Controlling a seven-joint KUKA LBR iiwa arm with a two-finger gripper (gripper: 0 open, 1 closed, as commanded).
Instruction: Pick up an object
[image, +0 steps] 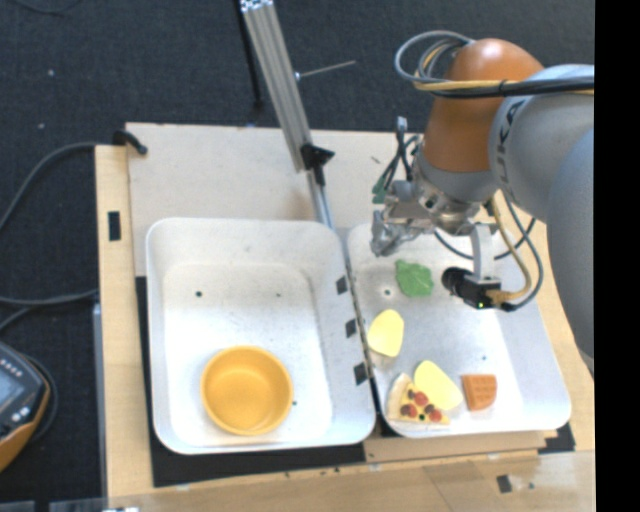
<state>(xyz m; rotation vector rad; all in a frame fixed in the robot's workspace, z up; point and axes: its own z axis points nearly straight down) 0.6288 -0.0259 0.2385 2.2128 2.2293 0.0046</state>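
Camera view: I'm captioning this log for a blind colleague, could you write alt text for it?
A grey and orange robot arm reaches from the right, its gripper hovering over the far end of the right white bin, beside a green piece. That bin also holds a yellow piece, a pizza slice toy and an orange block; the left bin holds a yellow bowl.
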